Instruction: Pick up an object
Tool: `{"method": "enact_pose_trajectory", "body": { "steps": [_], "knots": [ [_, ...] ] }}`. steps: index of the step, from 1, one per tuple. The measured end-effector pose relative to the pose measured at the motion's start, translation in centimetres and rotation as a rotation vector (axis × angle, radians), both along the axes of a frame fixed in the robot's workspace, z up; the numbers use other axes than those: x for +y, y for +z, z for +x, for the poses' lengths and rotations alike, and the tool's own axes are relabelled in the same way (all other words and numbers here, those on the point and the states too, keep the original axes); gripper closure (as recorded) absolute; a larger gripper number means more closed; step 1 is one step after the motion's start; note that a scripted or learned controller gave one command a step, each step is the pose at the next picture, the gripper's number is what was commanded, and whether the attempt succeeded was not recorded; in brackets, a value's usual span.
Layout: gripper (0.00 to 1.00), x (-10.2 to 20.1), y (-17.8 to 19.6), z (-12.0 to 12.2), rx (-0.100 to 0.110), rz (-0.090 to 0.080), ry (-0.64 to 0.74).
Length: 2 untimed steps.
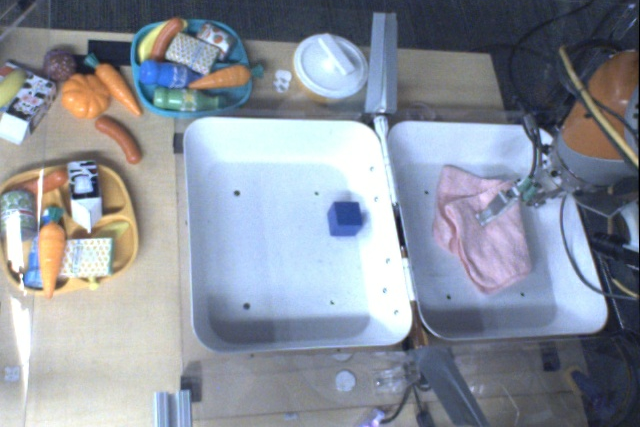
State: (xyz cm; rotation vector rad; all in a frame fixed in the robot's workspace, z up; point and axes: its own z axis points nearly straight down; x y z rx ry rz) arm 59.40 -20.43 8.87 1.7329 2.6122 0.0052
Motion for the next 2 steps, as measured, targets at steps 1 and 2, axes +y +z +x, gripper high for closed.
{"method": "enact_pose_trajectory", "body": {
  "steps": [1, 2],
  "knots": [
    [0.00, 0.0, 0.7, 3.7, 0.006, 0.002, -0.097],
    [0.00, -0.1, -0.1, 6.7, 0.017, 0.004, 0.089]
  ]
}}
